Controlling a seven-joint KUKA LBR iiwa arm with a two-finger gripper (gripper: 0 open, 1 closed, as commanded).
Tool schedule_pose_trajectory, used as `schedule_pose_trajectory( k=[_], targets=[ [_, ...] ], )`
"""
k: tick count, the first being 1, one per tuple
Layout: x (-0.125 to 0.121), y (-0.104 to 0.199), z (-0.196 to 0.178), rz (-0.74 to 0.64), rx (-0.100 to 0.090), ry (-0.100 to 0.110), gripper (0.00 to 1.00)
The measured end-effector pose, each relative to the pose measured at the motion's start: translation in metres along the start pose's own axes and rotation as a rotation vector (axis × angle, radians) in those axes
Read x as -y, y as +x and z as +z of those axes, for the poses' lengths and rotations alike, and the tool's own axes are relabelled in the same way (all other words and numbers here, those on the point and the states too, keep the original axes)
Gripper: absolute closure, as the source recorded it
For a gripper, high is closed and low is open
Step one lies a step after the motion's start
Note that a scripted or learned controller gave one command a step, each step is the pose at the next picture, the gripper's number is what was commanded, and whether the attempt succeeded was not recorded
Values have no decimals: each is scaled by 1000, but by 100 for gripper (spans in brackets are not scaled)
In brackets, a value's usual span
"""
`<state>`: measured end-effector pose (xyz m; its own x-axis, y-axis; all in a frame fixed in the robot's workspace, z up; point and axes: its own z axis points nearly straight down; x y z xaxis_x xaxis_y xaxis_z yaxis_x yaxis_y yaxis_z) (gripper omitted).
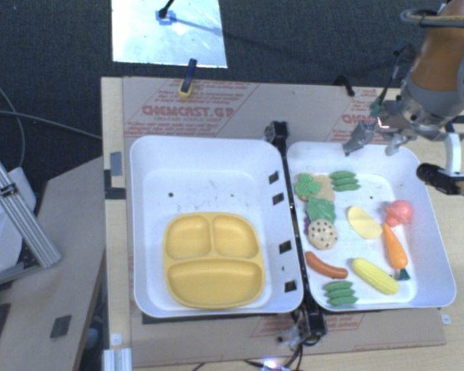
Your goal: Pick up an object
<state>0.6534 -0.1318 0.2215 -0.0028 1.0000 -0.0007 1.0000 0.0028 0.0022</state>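
Overhead, end effector (377, 140) hangs spread, gripping nothing, above right bin (437, 269).

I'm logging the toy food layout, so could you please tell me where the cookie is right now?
The cookie lies in the right bin, near its left wall, just below the green leafy piece and above the sausage.
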Motion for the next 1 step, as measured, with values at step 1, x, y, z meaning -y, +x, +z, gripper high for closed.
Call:
schedule_pose_trajectory(
  k=[1],
  targets=[
    [39,-58,127,8,-1,13,0]
  ],
)
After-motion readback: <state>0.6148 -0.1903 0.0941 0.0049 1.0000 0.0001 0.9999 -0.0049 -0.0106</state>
